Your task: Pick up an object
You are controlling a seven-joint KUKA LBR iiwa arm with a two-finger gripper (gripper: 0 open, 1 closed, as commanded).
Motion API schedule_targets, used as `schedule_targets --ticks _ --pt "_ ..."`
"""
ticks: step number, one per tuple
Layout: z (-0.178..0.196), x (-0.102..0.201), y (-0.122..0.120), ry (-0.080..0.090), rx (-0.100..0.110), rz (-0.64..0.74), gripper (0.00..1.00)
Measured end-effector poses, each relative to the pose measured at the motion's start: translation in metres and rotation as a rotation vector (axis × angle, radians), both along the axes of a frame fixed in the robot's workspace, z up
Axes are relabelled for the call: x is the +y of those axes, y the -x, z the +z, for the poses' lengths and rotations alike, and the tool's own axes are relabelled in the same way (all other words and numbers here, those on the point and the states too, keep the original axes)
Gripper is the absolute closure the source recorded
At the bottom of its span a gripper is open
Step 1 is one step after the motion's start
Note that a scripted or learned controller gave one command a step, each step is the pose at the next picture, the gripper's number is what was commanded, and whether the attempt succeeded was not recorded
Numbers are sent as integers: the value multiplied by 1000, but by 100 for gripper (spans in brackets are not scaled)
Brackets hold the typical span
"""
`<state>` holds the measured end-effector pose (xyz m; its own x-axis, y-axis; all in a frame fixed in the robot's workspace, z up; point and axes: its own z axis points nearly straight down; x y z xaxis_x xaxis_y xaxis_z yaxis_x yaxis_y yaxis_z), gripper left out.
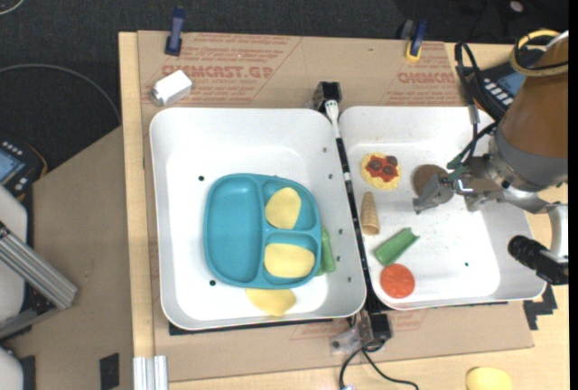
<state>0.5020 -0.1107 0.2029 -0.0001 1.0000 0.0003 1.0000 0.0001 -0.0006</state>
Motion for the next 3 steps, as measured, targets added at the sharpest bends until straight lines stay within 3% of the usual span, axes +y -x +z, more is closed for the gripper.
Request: schedule_targets --ticks 1,2,3 --pt "11 0 -1 1 -3 0 100" --pt "90 60 -47 1 -13 8 100" --pt "137 180 -20 -3 -8 13 100"
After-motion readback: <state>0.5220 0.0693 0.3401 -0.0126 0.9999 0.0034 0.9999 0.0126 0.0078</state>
